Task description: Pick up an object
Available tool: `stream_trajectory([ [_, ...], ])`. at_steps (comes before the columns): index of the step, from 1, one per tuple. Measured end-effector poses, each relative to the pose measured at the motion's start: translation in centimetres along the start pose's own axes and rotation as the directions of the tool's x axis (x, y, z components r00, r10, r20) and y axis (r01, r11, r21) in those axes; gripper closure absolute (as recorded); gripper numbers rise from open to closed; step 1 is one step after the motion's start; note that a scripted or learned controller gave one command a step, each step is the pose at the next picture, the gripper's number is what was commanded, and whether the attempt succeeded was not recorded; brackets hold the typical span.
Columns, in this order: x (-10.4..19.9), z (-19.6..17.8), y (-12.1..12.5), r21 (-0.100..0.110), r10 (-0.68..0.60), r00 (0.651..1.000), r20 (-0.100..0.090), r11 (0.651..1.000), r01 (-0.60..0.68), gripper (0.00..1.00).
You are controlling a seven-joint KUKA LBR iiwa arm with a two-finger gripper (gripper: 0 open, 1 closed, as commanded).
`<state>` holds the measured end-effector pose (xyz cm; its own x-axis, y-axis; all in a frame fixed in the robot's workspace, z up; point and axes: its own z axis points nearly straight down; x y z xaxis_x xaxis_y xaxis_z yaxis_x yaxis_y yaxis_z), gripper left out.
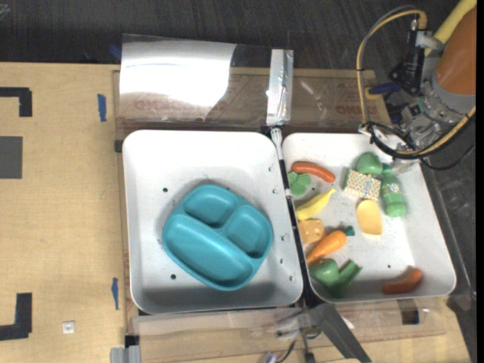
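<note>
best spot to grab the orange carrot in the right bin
Grip the carrot across its orange body near the middle, coming straight down from above. It lies flat and slanted, green top up-right, so set the fingers across its length. A yellow piece and a green toy crowd its lower end.

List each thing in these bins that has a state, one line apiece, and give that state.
Teal divided plate: upright, compartments bare, in the left bin.
Carrot: lying flat in the right bin.
Banana: lying flat by the divider.
Gripper: above the right bin's far corner.
</note>
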<state>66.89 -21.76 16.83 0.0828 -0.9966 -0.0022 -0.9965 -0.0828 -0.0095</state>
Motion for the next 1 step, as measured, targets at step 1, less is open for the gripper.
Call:
stream_trajectory([
  [1,-0.06,-3.32,-0.03,0.002,0.153,0.988,0.0,0.988,-0.153,1.0],
])
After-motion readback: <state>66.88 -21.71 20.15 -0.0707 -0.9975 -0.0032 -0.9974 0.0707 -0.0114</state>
